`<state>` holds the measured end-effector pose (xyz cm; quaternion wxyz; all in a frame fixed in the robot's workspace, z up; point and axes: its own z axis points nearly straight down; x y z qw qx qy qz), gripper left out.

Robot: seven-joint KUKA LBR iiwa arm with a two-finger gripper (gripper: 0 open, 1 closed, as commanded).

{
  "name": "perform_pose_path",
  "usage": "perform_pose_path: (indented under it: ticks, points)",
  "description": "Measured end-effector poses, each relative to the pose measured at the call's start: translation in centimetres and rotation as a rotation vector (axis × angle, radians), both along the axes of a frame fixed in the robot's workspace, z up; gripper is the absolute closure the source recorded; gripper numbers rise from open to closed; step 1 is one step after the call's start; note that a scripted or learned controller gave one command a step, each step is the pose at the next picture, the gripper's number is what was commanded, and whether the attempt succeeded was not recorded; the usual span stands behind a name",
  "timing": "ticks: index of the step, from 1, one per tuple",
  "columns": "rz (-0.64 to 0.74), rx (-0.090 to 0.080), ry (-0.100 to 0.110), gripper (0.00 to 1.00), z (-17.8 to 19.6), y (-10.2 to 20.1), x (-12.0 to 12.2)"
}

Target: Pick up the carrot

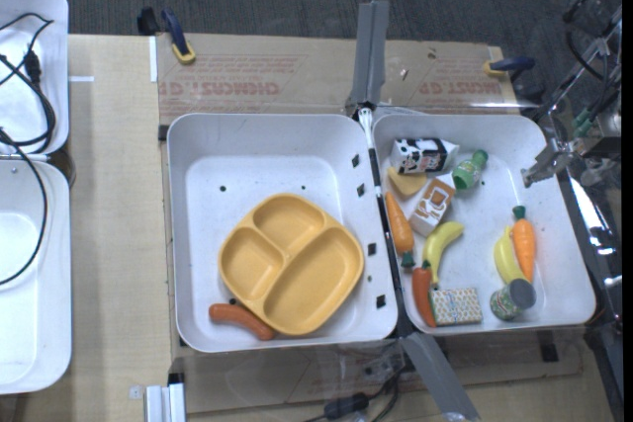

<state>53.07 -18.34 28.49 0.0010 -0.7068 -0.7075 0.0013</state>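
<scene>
Grey metal of the gripper (547, 163) at the right bin's (579, 306) far right rim, over the wall — finger spacing impossible to judge against the clutter of the arm, nothing seen held. Below and just left of the gripper, inside the bin: carrot (523, 246), long axis running nearly straight toward the camera's near edge, green top pointing up toward the gripper, orange tip down toward a small jar (512, 299). Touching the carrot's left side, a yellow banana (505, 258). Farther left of the gripper — a second carrot (399, 222) along the bin's left wall, green bottle (469, 169), cow-print carton (420, 154). Well left, the yellow divided plate (291, 262) in the other bin.
</scene>
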Motion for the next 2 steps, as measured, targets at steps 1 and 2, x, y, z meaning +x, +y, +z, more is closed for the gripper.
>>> perform_pose_path:
  ticks: [1,2]
  points:
    - [-0.068,0.006,0.003,0.00,-15.1,-3.6,-5.3]
    - [-0.073,0.012,0.002,0.00,-19.5,-2.3,-3.5]
